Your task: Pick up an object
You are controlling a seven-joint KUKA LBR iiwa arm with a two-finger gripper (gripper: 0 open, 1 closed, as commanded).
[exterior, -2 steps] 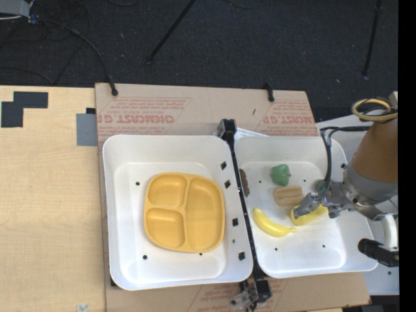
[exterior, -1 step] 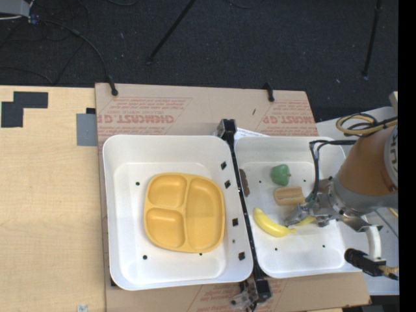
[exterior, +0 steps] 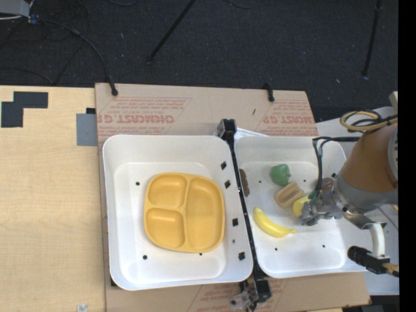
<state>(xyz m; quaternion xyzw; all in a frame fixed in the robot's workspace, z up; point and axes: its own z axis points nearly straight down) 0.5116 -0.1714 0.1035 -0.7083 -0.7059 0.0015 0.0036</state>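
end effector [exterior: 311, 214]: low in right bin [exterior: 325, 260], at a small yellow object [exterior: 299, 206]; finger spread cannot be told | nearby: banana [exterior: 272, 224] just left, tan block [exterior: 288, 194], green object [exterior: 280, 173] | left bin [exterior: 123, 239]: yellow divided plate [exterior: 184, 212] | writing: red print on cardboard [exterior: 201, 106], upside down, unclear

Yellow divided plate [exterior: 184, 212], yellow banana [exterior: 272, 223], green pepper [exterior: 281, 173], tan block [exterior: 288, 194], white bins [exterior: 123, 174]

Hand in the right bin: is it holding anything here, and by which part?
It cannot be told. The hand is low in the right bin, against a small yellow piece beside the banana, but no object visibly sits between its fingers.
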